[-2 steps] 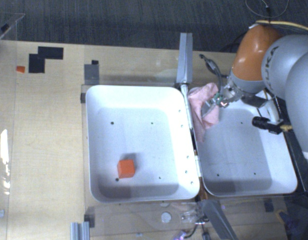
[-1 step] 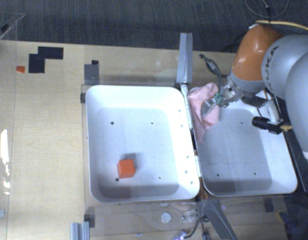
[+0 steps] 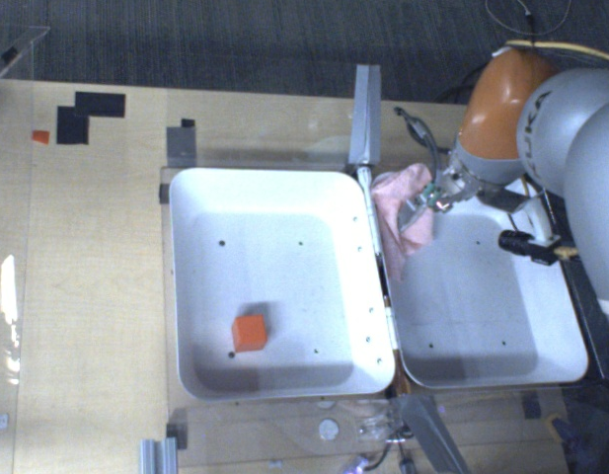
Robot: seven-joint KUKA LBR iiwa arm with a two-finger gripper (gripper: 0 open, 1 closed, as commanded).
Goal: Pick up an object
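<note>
- Sitting in the near part of the left bin [image 3: 284, 191], an orange block [image 3: 250, 333] rests alone.
- Farther back, a pink cloth [image 3: 395, 215] drapes over the right bin's [image 3: 501, 363] far left corner.
- Over the cloth, the gripper [image 3: 428, 202] pinches a fold of it.

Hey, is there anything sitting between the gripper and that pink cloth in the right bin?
Nothing visible. The gripper is already right at the pink cloth, which is bunched against the upper left wall of the right bin. The orange block lies apart in the left bin.
</note>
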